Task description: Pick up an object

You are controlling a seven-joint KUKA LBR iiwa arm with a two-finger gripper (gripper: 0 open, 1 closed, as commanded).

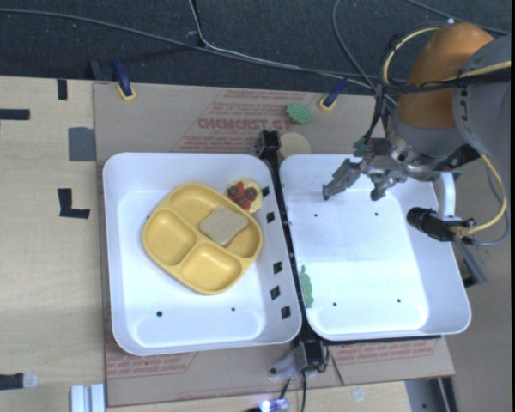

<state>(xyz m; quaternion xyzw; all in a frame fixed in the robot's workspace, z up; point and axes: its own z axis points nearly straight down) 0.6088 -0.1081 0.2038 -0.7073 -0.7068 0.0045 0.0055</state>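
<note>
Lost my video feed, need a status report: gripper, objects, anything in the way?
Gripper open, holding nothing, over right white bin. Yellow compartment plate with tan bread slice in left white bin. Nothing blocking.

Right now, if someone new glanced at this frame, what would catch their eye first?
Probably the yellow divided tray lying in the left bin, with a tan slice in one compartment and a red toy at its upper edge. Next, the gripper, fingers open and holding nothing, hangs over the right bin, where a small green piece lies by the left wall.
</note>
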